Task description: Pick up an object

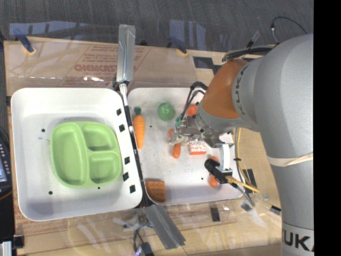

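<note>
Two white bins sit side by side; the left bin point(21, 143) carries a green divided plate point(85, 153), and the right bin point(160, 97) carries the loose items we care about. We see a large carrot point(139, 130) along the right bin's left wall, a green ball point(166, 111) near the top, a small orange piece point(176, 151) at the middle, a red-and-white box point(197, 148) just beside it, a waffle-brown block point(155, 189) at the lower left corner, and a small orange item point(213, 182) low on the right.

The gripper point(186, 131) is down inside the right bin, between the ball and the box — its state we cannot tell, since the wrist hides it. Nothing is visibly lifted.

We judge the step as the descent onto a target, probably the small orange piece or the box. Next move calls for closing squarely on one item — not two — then a straight lift clear of the bin wall.
</note>
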### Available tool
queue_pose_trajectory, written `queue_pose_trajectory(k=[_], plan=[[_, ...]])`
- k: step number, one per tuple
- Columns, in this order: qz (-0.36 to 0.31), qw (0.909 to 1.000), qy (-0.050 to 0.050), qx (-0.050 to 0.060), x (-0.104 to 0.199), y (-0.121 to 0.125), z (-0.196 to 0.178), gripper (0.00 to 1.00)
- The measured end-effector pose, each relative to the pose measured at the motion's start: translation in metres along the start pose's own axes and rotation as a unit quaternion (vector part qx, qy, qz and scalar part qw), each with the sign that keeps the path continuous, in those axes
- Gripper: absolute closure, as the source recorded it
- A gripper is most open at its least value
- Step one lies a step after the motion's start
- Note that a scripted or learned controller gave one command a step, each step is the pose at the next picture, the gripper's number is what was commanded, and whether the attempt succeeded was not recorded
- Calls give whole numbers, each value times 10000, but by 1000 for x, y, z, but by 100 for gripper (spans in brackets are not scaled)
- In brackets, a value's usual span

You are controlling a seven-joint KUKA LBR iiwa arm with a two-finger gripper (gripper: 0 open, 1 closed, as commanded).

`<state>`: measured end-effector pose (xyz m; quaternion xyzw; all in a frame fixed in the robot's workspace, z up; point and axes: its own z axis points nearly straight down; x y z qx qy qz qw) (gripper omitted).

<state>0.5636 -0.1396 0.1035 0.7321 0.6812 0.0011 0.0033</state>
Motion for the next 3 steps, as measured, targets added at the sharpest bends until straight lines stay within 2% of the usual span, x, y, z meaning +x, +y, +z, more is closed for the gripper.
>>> queue_pose_trajectory(k=[1, 2, 3], plan=[[404, 9991, 12, 85, 47, -13, -54, 100], [-307, 9995, 18, 79, 21, -1, -118, 100], [-333, 9994, 22, 132, 21, -1, -122, 100]])
